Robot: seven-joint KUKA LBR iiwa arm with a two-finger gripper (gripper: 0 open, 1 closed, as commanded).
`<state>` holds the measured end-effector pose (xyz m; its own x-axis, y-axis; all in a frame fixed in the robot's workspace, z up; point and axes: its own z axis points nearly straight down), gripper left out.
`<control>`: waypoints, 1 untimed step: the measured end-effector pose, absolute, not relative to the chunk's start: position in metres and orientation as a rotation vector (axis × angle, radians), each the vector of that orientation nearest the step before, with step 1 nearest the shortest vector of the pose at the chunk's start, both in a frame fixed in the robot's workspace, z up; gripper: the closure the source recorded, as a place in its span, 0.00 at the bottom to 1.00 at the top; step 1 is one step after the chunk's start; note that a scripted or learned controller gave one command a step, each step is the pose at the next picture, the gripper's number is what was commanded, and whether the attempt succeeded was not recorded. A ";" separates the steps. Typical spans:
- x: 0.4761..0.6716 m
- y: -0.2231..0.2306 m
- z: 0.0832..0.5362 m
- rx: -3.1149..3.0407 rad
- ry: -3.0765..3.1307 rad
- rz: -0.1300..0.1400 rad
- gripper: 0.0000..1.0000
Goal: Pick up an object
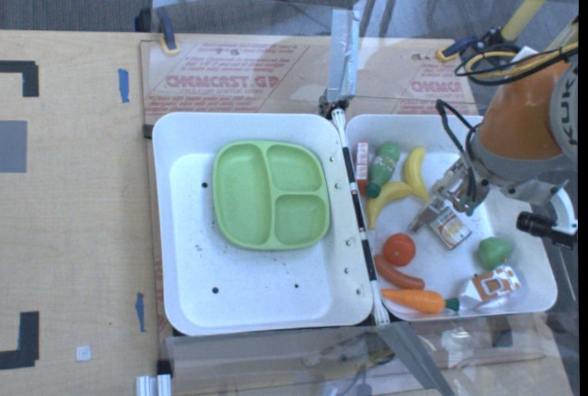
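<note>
- Lowest in the frame, at the bottom edge of the right-hand white bin [544,288], lies an orange toy carrot [415,299] with a small green tip, and just above it a reddish-brown toy sausage [398,276], tilted.
- Right of the carrot sits a small white and orange carton [493,285], tipped over near the bin's lower right corner.
- A round red-orange toy tomato [399,249] rests above the sausage; a green rounded toy fruit [494,251] lies toward the bin's right side.
- A small flat box with a brown and white printed face [449,227] lies near the middle of that bin, tilted, directly under the arm's tool.
- The two-finger gripper [439,212] hangs at the centre right of the frame, over the right bin, its metal tip at the box's upper left edge; how wide the pincer is spread I cannot tell, and nothing can be seen held in it.
- Two yellow toy bananas [401,187] lie left of the gripper, with a green bottle-shaped toy [383,164] and a slim red and white packet [362,164] near the bin's upper left corner.
- A light green divided plastic plate [272,194] with three compartments sits in the left-hand white bin [175,229].
</note>
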<state>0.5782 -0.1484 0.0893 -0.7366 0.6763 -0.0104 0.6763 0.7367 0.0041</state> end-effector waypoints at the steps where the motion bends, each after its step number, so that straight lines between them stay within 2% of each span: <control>1: 0.581 -0.149 0.102 1.134 2.904 0.003 1.00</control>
<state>0.5815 -0.1494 0.1019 -0.7351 0.6777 -0.0214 0.6776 0.7353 0.0106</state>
